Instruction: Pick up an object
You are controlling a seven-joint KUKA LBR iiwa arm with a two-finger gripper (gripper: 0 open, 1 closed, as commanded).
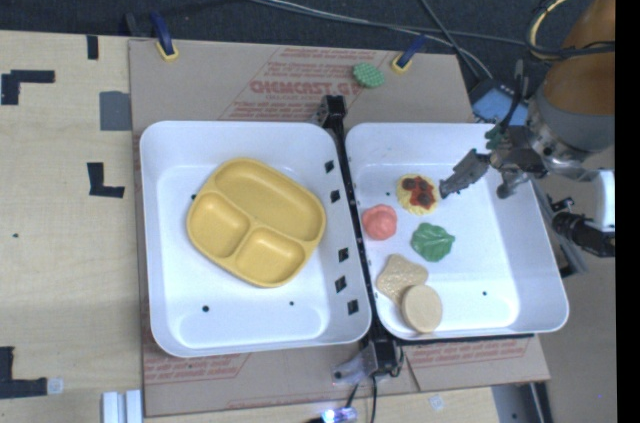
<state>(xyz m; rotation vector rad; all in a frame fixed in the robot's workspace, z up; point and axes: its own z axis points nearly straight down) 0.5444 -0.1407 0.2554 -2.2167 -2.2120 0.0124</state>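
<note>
Left bin [160,211]: this shallow white bin holds a yellow plastic plate with three sections [256,221]. Nothing to grab trouble here; it lies well apart from the arm.

Middle wall: the two bins touch here. A small round pink toy food [379,222] lies just beside it in the right white bin [520,291]. A push could shove it against the wall.

Toy pile: a yellow toy food with red on top [417,194], a green leafy toy [432,241], a tan bread-shaped toy [399,275] and a round cream toy [421,308] lie close together. I think a grab could catch two things, or knock one away.

End effector [484,173]: its two dark fingers look spread apart, with nothing between them. One finger [461,177] points near the yellow toy. It may slide off the toy's edge.

Loose green piece [368,75]: it lies on the cardboard-covered counter, outside both bins.
</note>
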